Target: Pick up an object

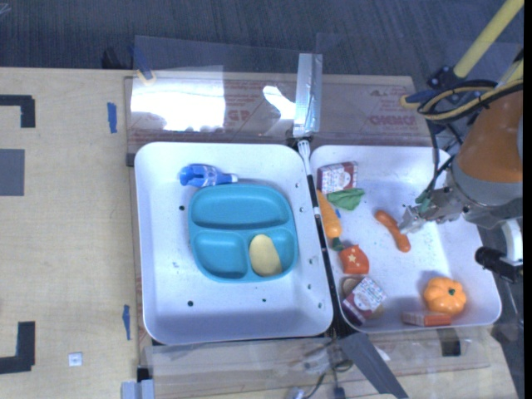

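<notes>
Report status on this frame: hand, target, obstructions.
Hand low in right bin, beside small orange carrot. Nothing seen held. Toy pumpkin nearby, apart.

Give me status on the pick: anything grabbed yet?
Done: the arm is in over the right bin, claw low beside the small orange carrot. In hand: nothing visibly gripped; the carrot lies on the bin floor. Left: close on an item and lift. Pumpkin, tomato and the yellow potato in the blue tray sit untouched.
</notes>
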`<state>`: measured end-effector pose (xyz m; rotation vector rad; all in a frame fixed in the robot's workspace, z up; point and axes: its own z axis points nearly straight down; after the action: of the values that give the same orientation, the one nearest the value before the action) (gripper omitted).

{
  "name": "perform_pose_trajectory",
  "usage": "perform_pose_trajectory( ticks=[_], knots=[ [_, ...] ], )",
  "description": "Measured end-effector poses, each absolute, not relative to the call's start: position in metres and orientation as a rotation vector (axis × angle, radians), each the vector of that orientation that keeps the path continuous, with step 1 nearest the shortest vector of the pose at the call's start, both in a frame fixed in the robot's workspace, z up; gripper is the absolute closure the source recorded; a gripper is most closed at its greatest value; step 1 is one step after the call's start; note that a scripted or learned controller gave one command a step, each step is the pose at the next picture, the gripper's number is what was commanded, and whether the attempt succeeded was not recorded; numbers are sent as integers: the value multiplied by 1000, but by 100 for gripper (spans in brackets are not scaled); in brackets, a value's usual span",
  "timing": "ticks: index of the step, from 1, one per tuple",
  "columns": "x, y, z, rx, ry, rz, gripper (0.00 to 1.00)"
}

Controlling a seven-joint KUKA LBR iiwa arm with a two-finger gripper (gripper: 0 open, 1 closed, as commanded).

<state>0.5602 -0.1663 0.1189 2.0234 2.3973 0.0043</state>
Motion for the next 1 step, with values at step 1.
perform_pose_trajectory(
  ticks=[1],
  knots=[
    [560, -166, 118, 2024, 2398, 3, 0]
  ],
)
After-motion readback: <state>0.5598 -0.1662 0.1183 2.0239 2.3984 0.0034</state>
